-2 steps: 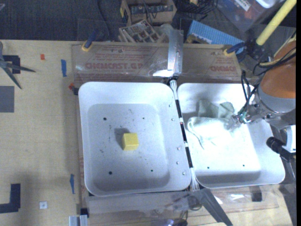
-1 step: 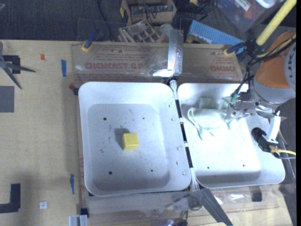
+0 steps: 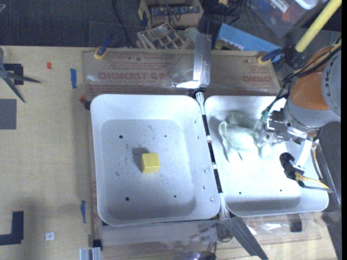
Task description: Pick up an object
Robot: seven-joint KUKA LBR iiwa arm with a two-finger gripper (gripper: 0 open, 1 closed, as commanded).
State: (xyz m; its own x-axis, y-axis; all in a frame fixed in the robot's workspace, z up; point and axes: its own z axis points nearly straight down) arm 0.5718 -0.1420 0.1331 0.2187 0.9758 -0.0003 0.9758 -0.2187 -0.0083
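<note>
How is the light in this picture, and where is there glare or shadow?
In the camera view the light is bright and even; the right bin is washed out by glare, so the pale object in it is hard to identify; the yellow block in the left bin casts a short shadow toward its upper left.

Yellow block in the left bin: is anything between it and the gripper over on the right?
The raised rims where the two white bins meet run between the gripper and the small yellow block. A pale translucent object lies in the right bin beside the gripper. Around the block, the bin floor looks bare.
</note>
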